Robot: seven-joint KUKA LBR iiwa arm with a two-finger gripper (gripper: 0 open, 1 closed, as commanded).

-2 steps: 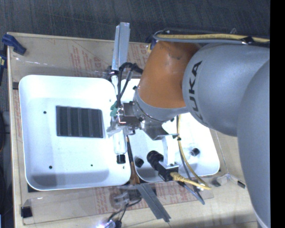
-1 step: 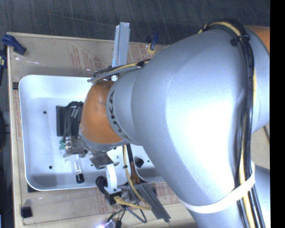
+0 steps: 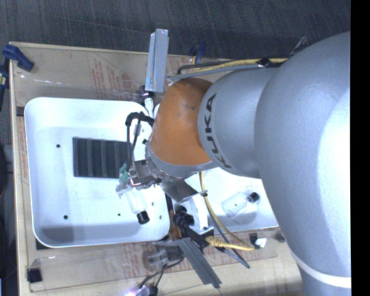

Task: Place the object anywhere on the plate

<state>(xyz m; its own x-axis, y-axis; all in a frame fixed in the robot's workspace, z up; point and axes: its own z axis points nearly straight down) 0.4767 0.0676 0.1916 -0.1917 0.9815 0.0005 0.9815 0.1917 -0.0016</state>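
A dark grey ribbed plate point(image 3: 98, 157) lies flat in the left white bin point(image 3: 49, 122). My gripper point(image 3: 133, 185) hangs over that bin's right side, just past the plate's right edge, below the orange band of the arm point(image 3: 179, 125). A small clear piece with a black cap point(image 3: 139, 209) sits directly under the gripper, near the bin's front right corner; whether it is held or lying on the bin floor is unclear. A speck of green point(image 3: 123, 172) shows at the gripper's left side.
The arm's bulk covers most of the right bin point(image 3: 268, 217). A clear bottle with a black cap point(image 3: 239, 203) lies in that bin's visible front part. Clamps and cables point(image 3: 191, 251) crowd the bench's front edge between the bins.
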